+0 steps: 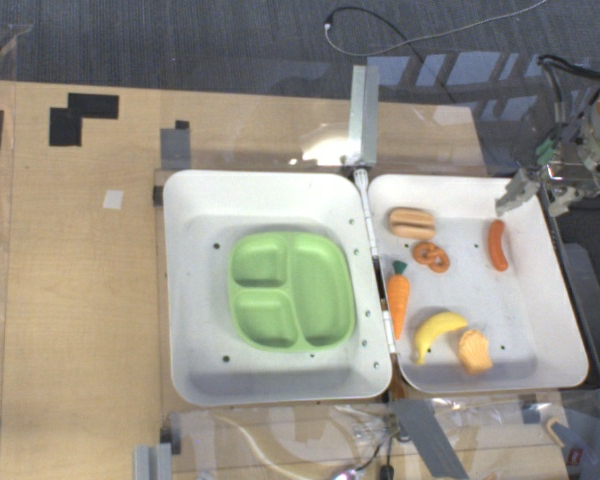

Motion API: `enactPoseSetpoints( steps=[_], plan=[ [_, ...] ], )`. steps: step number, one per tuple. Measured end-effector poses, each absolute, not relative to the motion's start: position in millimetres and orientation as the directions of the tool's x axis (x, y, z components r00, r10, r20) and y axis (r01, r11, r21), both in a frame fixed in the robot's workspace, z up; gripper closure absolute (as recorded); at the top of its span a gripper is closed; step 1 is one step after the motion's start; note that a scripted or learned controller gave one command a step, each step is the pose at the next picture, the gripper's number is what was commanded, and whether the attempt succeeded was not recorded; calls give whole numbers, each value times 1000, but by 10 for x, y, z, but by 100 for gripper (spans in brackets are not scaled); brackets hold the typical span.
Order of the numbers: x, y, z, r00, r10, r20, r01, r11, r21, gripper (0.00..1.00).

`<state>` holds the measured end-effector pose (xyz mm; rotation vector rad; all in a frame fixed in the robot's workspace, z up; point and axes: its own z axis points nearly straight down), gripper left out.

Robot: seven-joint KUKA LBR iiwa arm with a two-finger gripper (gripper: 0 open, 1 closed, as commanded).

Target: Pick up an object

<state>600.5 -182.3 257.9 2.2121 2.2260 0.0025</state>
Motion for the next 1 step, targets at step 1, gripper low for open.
enactPoseSetpoints(
  steps=[1],
  plan=[
    [6252, -2050, 1533, -88, 996, 0, 996, 88, 0, 0]
  ],
)
